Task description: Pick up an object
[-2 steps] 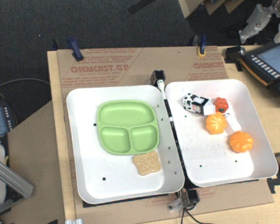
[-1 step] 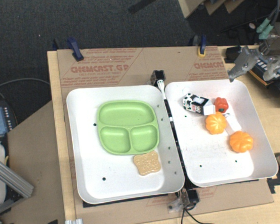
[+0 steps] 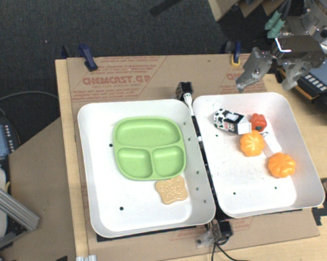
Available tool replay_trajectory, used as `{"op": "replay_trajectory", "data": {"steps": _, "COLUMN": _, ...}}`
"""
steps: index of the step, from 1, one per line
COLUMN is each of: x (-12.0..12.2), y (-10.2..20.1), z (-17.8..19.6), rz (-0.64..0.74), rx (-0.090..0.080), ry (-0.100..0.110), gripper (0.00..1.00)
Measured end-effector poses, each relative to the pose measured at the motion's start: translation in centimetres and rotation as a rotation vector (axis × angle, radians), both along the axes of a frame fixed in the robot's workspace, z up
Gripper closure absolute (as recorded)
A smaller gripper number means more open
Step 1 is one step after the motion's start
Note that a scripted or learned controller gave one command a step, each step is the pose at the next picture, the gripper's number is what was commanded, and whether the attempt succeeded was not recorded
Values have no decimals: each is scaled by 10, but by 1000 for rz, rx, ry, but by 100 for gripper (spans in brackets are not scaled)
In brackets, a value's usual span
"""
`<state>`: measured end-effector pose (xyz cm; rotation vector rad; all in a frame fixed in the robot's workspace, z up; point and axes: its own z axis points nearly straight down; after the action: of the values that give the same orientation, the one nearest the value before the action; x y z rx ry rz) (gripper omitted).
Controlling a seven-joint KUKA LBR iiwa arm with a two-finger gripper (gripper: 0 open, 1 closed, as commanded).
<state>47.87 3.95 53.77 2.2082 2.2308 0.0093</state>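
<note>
1. The brown board (image 3: 121, 74) under the bins bears red print reading "CHEMCAST G P" behind the left bin (image 3: 93, 159).
2. Smaller red lines nearby are illegible.

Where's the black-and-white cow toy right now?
The cow toy lies in the right bin, near its top-left corner, beside the red piece.

Green divided plate (image 3: 149, 147), toast (image 3: 172, 190) left bin (image 3: 97, 175); two pumpkins (image 3: 252, 144) right bin (image 3: 298, 163).
</note>
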Motion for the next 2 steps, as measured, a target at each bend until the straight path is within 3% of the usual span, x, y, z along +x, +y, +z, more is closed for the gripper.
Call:
{"op": "replay_trajectory", "data": {"steps": 1, "x": 1, "y": -4, "z": 9, "rz": -9, "rx": -2, "ry": 1, "gripper": 100}}
{"op": "replay_trajectory", "data": {"steps": 2, "x": 0, "y": -29, "z": -81, "rz": -14, "rx": -4, "ry": 16, "gripper": 100}}
